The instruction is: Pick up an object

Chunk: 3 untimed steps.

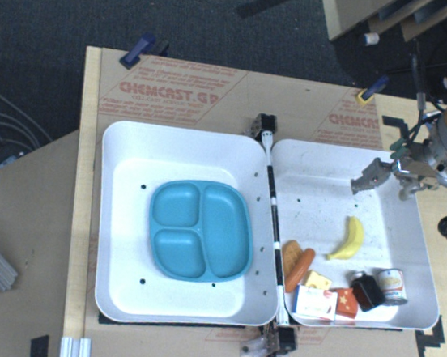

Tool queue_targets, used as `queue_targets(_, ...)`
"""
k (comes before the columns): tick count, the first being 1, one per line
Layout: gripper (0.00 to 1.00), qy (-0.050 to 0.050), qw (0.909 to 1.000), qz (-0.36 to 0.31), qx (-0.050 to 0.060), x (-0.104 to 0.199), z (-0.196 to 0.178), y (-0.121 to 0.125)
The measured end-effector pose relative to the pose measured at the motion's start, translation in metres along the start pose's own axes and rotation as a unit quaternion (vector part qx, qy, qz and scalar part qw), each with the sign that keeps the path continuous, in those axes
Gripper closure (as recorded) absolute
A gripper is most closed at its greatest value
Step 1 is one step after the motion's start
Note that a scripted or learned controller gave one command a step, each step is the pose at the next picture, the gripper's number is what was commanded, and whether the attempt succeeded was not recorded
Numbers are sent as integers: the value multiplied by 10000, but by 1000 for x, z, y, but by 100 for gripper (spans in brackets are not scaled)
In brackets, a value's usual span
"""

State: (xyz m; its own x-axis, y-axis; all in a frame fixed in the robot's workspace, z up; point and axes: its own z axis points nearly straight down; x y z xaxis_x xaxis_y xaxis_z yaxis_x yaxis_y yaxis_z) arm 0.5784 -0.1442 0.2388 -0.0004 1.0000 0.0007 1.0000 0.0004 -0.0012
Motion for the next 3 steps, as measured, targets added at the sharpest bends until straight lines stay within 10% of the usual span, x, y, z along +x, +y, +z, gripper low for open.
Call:
queue_targets(1,0,-2,10000,3,-2,-14,154,44)
queue_targets(3,0,3,10000,-5,2,18,154,88)
